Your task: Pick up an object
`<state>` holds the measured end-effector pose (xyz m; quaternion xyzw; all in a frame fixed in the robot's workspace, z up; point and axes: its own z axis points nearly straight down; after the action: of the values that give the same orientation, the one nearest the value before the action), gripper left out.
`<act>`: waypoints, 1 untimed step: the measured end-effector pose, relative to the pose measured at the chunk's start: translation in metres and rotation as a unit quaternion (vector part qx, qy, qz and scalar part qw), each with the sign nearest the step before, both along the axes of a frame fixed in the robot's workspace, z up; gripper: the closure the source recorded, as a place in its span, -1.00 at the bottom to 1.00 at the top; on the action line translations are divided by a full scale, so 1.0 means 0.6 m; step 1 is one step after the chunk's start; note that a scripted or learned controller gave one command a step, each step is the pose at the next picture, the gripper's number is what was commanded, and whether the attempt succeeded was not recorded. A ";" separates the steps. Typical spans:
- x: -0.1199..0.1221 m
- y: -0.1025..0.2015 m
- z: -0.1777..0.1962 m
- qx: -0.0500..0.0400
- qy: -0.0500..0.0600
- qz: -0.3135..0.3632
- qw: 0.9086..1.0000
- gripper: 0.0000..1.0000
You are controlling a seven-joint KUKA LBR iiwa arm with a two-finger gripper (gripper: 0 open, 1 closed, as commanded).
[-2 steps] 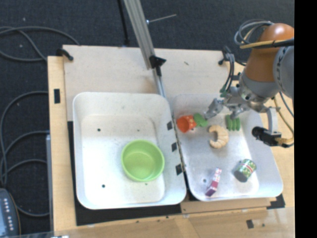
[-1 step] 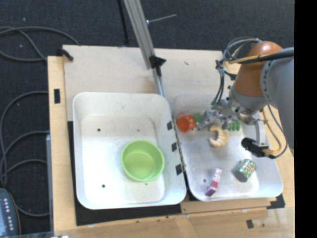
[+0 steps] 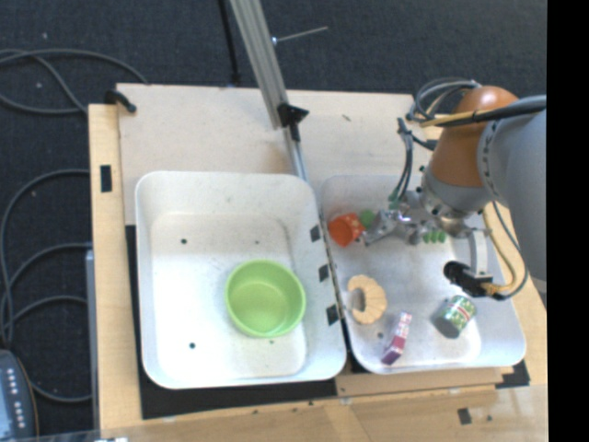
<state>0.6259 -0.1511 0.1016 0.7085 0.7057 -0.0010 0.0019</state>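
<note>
Gripper low in the right bin, beside an orange ball

The gripper (image 3: 385, 226) sits just right of the orange ball (image 3: 344, 229); whether it grips anything I cannot tell. Nearer the camera lie a tan ring (image 3: 367, 299), a pink box (image 3: 398, 337) and a small can (image 3: 455, 316). To do this well, centre over the ball before closing, since it will likely roll.

The grey arm (image 3: 511, 155) enters from the right edge of the frame, at upper right, and bends down toward the centre right. Its orange band (image 3: 465, 141) sits just above the wrist, with dark cables looping around it. The gripper (image 3: 385, 226) points left, low, at centre right of the frame. Its metal fingers are too small and blurred to read.
</note>
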 end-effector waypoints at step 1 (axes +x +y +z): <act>0.002 -0.001 0.019 0.000 -0.002 -0.002 1.000 1.00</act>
<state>0.6268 -0.1519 0.1130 0.7096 0.7046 0.0007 0.0033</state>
